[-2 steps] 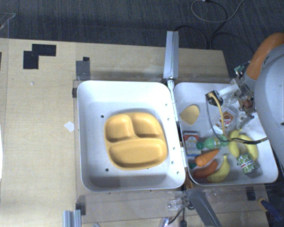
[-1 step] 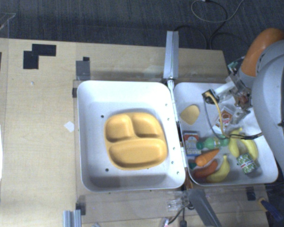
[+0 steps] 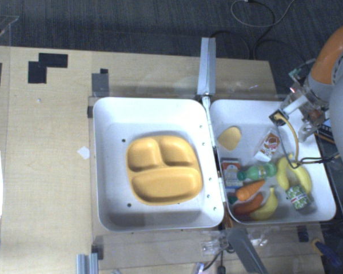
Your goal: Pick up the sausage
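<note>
The sausage [image 3: 245, 206], dark reddish brown, lies at the front left of the right bin [image 3: 248, 114]. An orange carrot [image 3: 250, 190] rests just behind it and a banana [image 3: 268, 205] curves along its right side, covering part of it. My gripper [image 3: 310, 122] hovers over the bin's back right corner, well away from the sausage, with nothing visibly held.
The right bin also holds a green bottle [image 3: 258, 172], two more bananas [image 3: 294, 176], a small can [image 3: 298, 197], a red and white sachet [image 3: 268, 144], a packet [image 3: 230, 171] and a yellow piece [image 3: 230, 137]. A yellow compartment plate [image 3: 163, 168] sits in the left bin [image 3: 111, 153].
</note>
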